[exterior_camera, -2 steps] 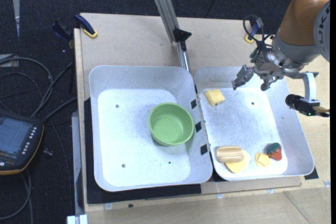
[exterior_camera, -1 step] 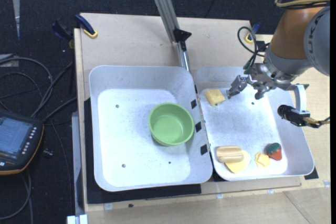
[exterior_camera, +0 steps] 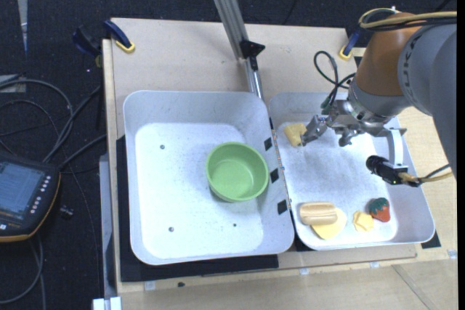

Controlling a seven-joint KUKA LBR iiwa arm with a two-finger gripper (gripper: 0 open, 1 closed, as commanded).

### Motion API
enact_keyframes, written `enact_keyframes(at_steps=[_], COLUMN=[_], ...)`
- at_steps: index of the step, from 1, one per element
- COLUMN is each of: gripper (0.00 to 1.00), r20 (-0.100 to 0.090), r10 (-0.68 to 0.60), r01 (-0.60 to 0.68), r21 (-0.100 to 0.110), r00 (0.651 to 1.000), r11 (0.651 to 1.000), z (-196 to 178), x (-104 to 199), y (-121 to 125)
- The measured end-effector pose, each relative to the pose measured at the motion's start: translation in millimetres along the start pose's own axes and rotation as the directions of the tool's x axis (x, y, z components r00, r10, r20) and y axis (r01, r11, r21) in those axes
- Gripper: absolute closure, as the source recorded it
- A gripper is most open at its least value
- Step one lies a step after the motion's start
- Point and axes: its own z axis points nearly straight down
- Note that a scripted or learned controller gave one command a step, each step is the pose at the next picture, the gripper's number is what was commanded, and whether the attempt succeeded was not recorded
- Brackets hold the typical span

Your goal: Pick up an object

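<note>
One green bowl (exterior_camera: 237, 170) — two white bins (exterior_camera: 156, 156)

A: The grey arm with its orange band (exterior_camera: 407, 62) — cut off at the right edge?
B: Yes. It hides the right white bin's (exterior_camera: 341, 178) far wall — the gripper's (exterior_camera: 314, 131) fingers seem too small to read.

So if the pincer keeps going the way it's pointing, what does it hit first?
Most likely the pale yellow piece at the far left of the right bin. The pincer points left toward it, right beside it. Past that is the bin's left wall. Height above the piece is unclear.
</note>
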Motion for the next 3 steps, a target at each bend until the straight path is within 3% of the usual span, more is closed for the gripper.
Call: enact_keyframes(at_steps=[1,2,3], gripper=[1.0,1.0,1.0], r20=[0.001,0.001,0.001], r10=[0.001,0.001,0.0], r01=[-0.001,-0.001,0.0], r21=[-0.005,-0.009,-0.007], r00=[1.0,1.0,1.0], r11=[1.0,1.0,1.0], z=[-13.2,-75.4,-111.4], x=[-0.5,-2.4,-2.5], y=[1.1,-1.9,-1.5])
